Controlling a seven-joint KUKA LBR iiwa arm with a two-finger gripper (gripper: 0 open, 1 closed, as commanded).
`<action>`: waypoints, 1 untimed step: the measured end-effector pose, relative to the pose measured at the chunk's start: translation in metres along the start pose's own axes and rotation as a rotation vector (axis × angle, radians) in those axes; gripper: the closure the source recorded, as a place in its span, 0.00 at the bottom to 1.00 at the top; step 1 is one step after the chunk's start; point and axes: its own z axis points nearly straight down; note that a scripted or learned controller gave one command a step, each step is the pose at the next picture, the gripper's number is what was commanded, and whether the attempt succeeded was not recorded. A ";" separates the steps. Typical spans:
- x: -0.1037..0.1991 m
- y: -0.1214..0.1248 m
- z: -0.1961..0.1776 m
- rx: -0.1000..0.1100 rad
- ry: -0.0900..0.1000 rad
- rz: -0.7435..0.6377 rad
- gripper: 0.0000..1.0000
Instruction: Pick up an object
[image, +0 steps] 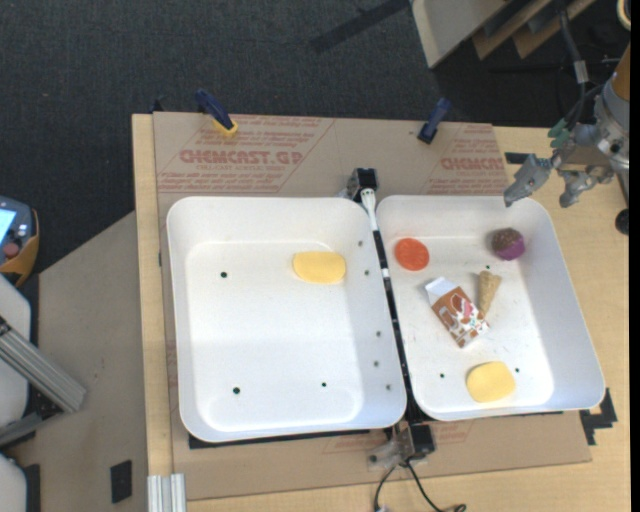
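The right bin (570, 300) holds an orange-red disc (411, 254), a purple ball (507, 243), a tan cone (487, 290), a red and white snack packet (458, 312) and a yellow lump (491, 381). A second yellow lump (319, 267) lies in the left bin (200, 330). My gripper (540, 197) hangs above the far right corner of the right bin, just beyond the purple ball. It is open, with nothing between its fingers.
Both bins rest on a cardboard sheet (260, 150) held by blue clamps (217, 112) at the far edge. A black divider strip (385, 300) runs between the bins. Cables and a connector (405, 445) lie at the near edge.
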 end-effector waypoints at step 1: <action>0.019 -0.004 0.192 0.016 0.005 -0.001 0.00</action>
